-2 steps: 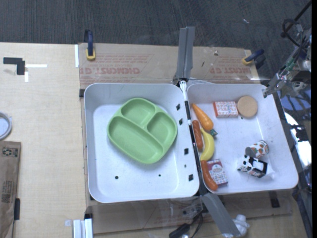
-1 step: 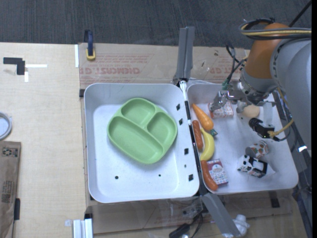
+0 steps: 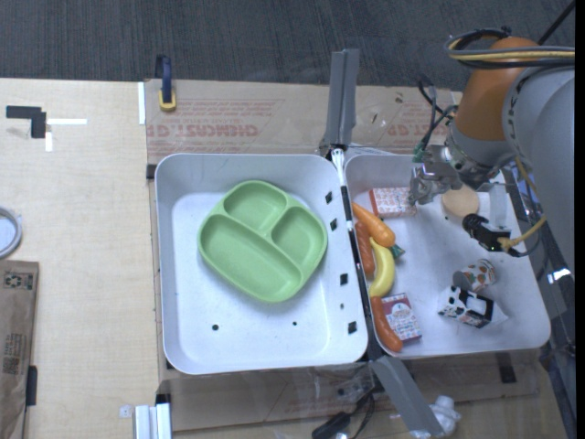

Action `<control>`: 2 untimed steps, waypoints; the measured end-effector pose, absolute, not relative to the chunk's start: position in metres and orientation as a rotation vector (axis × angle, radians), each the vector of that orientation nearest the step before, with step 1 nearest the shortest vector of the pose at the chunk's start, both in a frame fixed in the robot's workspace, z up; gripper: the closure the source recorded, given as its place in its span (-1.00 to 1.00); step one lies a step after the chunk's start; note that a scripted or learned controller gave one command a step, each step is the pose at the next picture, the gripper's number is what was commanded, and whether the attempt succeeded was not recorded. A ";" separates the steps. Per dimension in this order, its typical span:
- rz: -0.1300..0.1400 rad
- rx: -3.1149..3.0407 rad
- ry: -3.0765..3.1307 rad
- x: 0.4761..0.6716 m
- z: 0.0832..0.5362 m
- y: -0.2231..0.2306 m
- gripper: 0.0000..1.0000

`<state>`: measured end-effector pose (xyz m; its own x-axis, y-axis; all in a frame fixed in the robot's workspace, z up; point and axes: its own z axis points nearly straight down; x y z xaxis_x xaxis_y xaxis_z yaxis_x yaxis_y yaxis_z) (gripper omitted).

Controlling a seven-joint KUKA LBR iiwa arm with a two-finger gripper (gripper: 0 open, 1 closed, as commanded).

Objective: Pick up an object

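**Operator:** Where does the pick stand?

**Describer:** You are in the approach step. The gripper [image 3: 426,187] hangs low over the back of the right bin [image 3: 512,337], just right of a small red-and-white carton [image 3: 391,200]; whether it is open or closed, you cannot tell, and nothing shows held.

**Operator:** And next?

**Describer:** By my judgement, you need to settle over that carton, or the pale round thing [image 3: 460,204] on the gripper's other side, then close
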<state>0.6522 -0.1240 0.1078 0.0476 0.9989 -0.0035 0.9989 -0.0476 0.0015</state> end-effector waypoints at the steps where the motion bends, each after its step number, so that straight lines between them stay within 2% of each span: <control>1: 0.004 2.173 2.248 0.657 0.102 -0.102 1.00; 2: -0.002 2.085 2.350 0.626 0.191 -0.062 1.00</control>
<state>0.6261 -0.0621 0.1909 -0.1191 0.9929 -0.0012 0.9929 0.1191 -0.0010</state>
